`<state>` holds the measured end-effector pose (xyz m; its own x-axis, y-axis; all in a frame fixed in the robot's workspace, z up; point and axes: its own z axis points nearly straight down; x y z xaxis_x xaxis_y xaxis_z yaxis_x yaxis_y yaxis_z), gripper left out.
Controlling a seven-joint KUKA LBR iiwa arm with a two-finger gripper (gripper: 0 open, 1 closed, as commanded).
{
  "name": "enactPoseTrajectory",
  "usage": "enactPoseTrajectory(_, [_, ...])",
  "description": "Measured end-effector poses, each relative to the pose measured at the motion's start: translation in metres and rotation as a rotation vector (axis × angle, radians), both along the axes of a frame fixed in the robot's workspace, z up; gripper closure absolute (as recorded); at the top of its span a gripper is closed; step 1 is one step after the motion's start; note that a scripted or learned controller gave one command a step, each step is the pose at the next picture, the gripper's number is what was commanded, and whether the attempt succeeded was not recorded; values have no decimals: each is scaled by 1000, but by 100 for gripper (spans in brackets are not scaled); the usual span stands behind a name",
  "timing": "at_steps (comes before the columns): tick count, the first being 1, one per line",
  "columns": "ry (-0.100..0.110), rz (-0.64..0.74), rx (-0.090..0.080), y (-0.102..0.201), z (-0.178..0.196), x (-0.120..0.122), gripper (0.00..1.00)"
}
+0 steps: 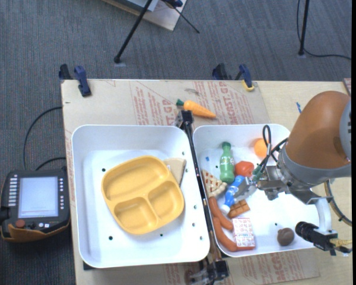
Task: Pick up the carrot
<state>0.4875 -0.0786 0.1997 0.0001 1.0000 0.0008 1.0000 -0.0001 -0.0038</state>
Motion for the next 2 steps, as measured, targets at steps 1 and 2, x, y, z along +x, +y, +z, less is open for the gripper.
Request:
enactPoseTrajectory(1, [2,-133,-1,-87,-24,63,0])
enactPoseTrajectory(2, [-4,-175,-1,-122,5,101,0])
